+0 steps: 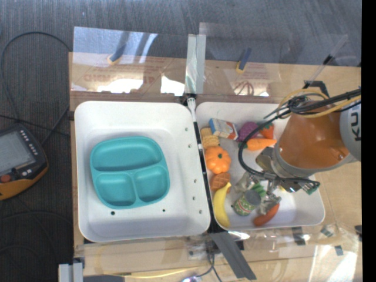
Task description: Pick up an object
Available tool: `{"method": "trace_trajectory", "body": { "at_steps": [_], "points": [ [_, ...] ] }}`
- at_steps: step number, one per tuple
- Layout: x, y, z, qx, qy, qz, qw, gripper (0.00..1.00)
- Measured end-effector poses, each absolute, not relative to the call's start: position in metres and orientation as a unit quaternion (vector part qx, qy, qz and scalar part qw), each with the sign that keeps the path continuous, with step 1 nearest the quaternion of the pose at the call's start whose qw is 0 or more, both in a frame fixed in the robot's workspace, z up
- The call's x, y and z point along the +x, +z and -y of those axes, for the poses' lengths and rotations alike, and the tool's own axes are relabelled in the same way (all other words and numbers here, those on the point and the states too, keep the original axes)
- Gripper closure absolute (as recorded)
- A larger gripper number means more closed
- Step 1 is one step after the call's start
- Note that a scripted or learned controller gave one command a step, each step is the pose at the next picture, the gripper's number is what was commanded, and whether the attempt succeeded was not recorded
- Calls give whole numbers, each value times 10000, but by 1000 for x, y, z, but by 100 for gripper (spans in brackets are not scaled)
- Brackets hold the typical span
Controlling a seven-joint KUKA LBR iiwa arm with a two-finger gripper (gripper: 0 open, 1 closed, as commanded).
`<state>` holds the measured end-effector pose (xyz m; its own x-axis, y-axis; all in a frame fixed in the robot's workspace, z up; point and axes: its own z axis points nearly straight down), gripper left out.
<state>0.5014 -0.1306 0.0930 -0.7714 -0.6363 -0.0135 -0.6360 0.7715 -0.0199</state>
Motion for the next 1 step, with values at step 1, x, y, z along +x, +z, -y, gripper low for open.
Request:
{"method": "trace_trajectory", "body": {
  "at_steps": [1],
  "points": [
    [502, 108, 101, -2873, 9, -9578, 4, 100]
  ]
}}
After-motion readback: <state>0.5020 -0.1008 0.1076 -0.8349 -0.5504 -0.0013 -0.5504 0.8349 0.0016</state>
